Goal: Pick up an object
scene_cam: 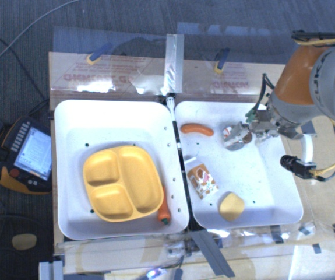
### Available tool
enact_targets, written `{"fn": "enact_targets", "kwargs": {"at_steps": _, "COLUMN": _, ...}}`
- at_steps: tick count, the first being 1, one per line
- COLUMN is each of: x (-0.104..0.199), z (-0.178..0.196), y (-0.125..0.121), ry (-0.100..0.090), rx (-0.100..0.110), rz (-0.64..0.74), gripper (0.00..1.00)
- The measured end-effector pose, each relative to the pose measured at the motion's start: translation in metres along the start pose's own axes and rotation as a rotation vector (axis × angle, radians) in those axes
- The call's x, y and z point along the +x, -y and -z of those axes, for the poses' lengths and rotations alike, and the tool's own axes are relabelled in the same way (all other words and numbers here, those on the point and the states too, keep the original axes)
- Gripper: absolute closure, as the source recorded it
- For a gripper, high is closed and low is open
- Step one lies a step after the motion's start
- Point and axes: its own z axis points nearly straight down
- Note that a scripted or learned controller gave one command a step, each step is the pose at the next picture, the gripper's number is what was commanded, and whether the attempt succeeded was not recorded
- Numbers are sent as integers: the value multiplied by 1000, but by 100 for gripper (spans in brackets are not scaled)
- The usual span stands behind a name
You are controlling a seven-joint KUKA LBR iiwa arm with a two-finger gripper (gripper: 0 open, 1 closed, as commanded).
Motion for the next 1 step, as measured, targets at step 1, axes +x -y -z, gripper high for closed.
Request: {"fn": "enact_targets", "kwargs": {"at_steps": 1, "x": -15, "z": -57, "y": -46, "ry": 9, "rx": -16, "rz": -85, "gripper": 0}}
